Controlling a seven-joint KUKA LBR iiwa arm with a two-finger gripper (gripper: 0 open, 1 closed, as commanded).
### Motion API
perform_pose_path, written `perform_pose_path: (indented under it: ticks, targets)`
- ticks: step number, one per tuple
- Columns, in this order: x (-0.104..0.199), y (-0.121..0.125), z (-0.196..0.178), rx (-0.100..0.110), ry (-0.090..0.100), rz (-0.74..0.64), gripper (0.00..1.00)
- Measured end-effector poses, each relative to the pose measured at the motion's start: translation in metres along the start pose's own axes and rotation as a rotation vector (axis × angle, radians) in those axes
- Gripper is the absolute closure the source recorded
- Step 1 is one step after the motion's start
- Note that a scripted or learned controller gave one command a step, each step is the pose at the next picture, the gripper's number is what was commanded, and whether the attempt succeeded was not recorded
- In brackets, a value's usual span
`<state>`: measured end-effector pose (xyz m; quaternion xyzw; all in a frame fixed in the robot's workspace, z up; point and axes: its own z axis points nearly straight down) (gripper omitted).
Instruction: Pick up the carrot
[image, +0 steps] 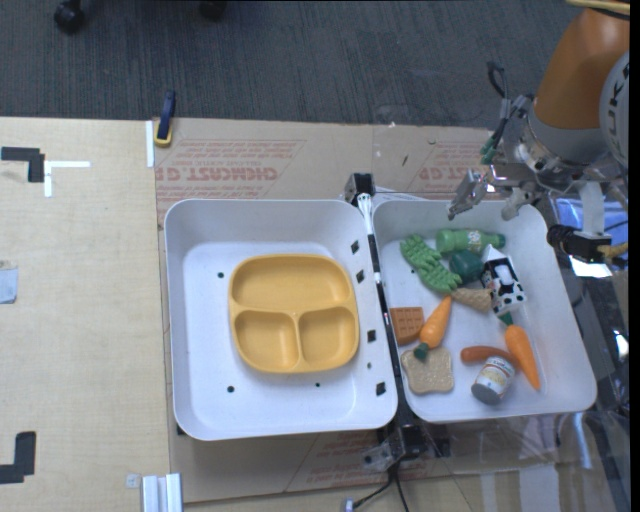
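carrot (435, 322) lay in right bin (570, 300), lower centre of frame, long axis diagonal, narrow tip toward upper right, green end lower left. second carrot (522, 354) beside a tin (492, 381). left bin (190, 300) held yellow tray (294, 311). hand (497, 190) at upper right, over the bin's rim, fingers wide, holding nothing.

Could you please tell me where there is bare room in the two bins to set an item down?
The left white bin has a bare floor strip all around the yellow three-compartment plastic tray, whose compartments are bare. In the right white bin, free patches lie along the far wall above the green toy vegetables and near the right wall. Its middle and front are crowded with the orange carrots, the toast slice and the small can.
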<state>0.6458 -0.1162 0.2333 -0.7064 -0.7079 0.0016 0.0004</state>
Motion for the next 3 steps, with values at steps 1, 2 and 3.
perform_pose_path:
  ticks: [1, 2, 3]
  targets:
    - [0.002, -0.038, 0.114, -0.029, -0.007, -0.061, 0.00]
    - [0.007, -0.102, 0.134, -0.019, -0.006, -0.312, 0.00]
    - [0.007, -0.101, 0.127, -0.020, -0.007, -0.307, 1.00]
